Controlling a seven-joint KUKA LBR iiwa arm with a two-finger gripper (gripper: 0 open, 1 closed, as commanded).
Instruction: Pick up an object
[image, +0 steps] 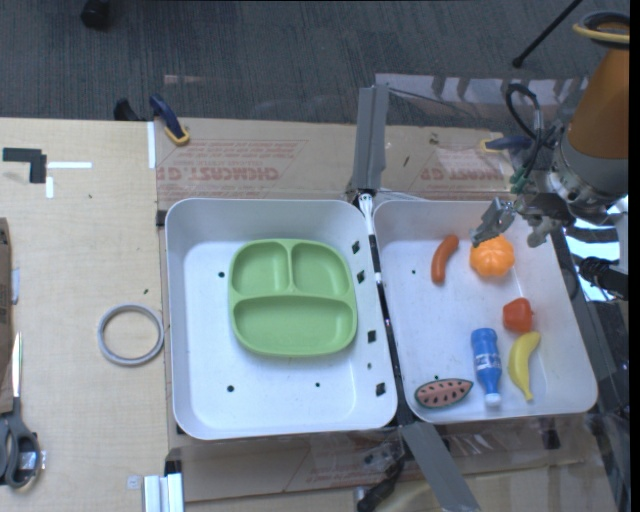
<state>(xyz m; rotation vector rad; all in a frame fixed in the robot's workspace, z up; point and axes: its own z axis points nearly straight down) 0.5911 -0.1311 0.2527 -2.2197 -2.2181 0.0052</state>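
End effector (512, 222) hangs over the right bin's (420, 350) far corner, just above the orange (492, 258). I cannot tell how it is set. Near the orange lie a sausage (443, 258), a red piece (517, 314), a banana (523, 363), a blue bottle (486, 364) and a melon slice (443, 392). A green plate (293, 297) sits in the left bin (190, 350).

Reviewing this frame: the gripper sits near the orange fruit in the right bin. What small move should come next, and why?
Probably a short descent onto the orange fruit. The gripper hovers just above its top edge with nothing visibly between its fingers, and that fruit is the nearest item in the right bin; the sausage lies farther left.
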